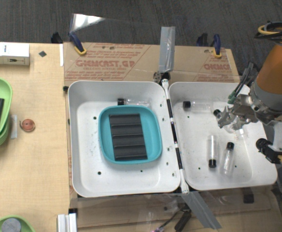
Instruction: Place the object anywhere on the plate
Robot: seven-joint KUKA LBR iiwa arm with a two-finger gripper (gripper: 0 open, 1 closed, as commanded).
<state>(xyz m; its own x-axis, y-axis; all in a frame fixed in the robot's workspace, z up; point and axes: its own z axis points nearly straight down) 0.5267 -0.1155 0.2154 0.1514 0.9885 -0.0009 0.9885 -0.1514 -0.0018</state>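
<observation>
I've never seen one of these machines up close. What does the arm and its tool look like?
The arm is a thick rounded body, grey with a broad orange band above the wrist. A yellow cable loops near its top. The tool is a cluster of small metallic grey parts.

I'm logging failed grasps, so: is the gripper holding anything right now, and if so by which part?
It cannot be told. The gripper hovers over the right bin, and its tips blur together. Two clear vials lie on the bin floor below it.

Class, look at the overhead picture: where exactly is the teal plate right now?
The teal plate sits in the middle of the left white bin, carrying a black ribbed block.
</observation>
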